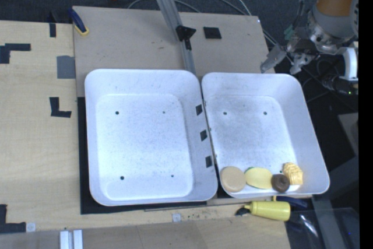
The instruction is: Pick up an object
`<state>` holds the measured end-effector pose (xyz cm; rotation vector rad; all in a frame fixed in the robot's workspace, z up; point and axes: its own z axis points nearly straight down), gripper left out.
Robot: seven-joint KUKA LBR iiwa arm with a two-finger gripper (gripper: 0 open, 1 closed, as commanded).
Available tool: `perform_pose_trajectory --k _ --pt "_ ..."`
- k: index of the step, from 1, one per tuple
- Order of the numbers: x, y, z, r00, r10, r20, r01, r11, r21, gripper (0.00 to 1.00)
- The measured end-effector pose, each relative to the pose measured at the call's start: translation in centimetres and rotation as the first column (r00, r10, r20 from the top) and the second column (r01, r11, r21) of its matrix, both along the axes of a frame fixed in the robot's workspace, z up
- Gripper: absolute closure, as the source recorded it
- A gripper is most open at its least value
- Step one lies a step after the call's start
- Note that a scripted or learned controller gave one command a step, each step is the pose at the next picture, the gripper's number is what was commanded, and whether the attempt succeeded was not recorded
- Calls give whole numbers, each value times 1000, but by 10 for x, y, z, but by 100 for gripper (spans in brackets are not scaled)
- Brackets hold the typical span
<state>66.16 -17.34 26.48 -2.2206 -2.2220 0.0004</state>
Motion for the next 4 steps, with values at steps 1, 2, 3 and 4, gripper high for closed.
perform_pose_trajectory --k 1,2,3,4 --pt "-49 32 -100 1000 0 -9 0 1000 2 0" --pt "-30 46 -87 1000 1 1 -1 1000 0 0" --pt "-31 46 -87 1000 0 0 0 1000 0 0" --pt "-65 65 -70 1000 0 1 0 1000 0 0"
